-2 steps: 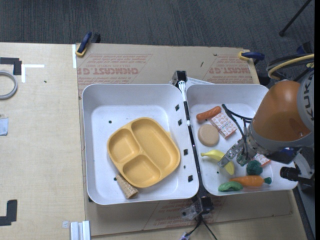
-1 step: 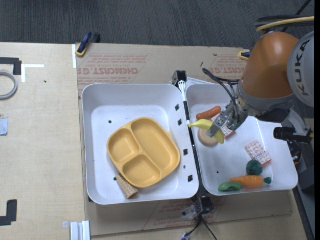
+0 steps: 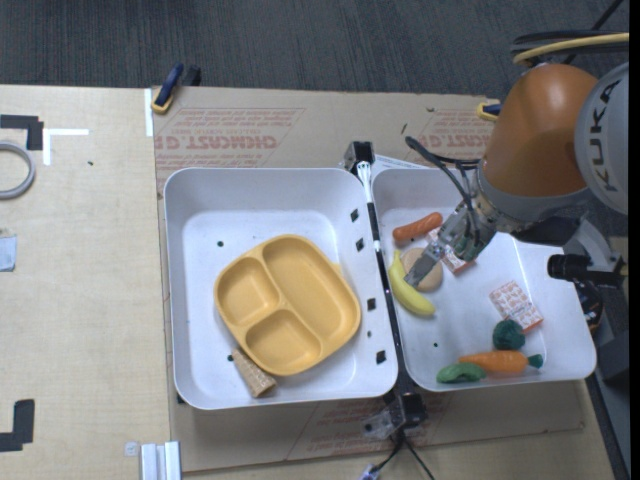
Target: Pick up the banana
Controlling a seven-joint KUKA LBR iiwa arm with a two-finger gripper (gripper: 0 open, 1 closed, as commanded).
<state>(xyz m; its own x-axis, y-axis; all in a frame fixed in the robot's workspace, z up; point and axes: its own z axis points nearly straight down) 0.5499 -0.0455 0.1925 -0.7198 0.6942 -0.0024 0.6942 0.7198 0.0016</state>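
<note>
The yellow banana (image 3: 410,289) lies in the right bin (image 3: 560,353), close to that bin's left wall, its length running from upper left to lower right. My gripper (image 3: 428,264) hangs low just right of the banana's upper end, over a small beige round item (image 3: 432,278) that touches the banana. The arm's orange band (image 3: 535,128) and wrist hide the bin's back right part. Nothing can be seen held in the gripper.
Also in the right bin are a red sausage (image 3: 417,228), a red-and-white packet (image 3: 516,304), a dark green piece (image 3: 508,333), a carrot (image 3: 495,363) and a green item (image 3: 458,373). The left bin (image 3: 190,268) holds a yellow divided plate (image 3: 288,303) and a brown wafer (image 3: 253,376).
</note>
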